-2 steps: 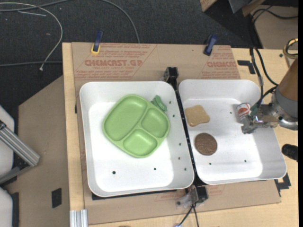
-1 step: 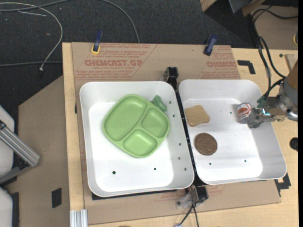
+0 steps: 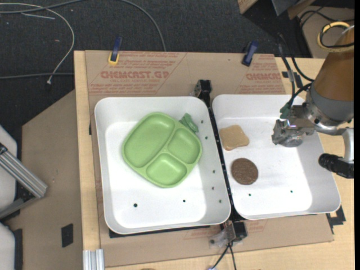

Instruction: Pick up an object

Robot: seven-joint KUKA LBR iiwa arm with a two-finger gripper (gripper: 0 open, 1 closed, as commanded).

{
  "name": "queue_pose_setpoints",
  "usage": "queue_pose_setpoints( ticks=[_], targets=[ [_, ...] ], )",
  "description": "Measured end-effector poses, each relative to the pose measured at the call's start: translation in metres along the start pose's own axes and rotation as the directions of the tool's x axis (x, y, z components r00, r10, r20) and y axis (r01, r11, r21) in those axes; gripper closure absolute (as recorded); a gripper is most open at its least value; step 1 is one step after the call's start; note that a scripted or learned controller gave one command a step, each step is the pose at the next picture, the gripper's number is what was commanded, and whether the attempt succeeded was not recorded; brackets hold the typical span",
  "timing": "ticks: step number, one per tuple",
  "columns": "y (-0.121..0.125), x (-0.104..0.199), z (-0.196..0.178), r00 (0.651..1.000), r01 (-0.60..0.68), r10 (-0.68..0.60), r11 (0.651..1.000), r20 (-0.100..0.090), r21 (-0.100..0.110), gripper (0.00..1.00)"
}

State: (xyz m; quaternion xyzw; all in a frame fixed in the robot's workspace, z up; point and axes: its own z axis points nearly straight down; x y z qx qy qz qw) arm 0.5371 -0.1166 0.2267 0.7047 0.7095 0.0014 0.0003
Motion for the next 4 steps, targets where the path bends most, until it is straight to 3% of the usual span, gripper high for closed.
queue_pose_setpoints(
  ticks=[2,4],
  targets=[
    [0.023,0.102,-0.017,1.000,0.000,0.000,1.000,0.000,0.000,1.00],
    [0.044,0.208,0.010,1.000,-0.001,0.001,1.000,0.000,0.002,1.00]
  ],
)
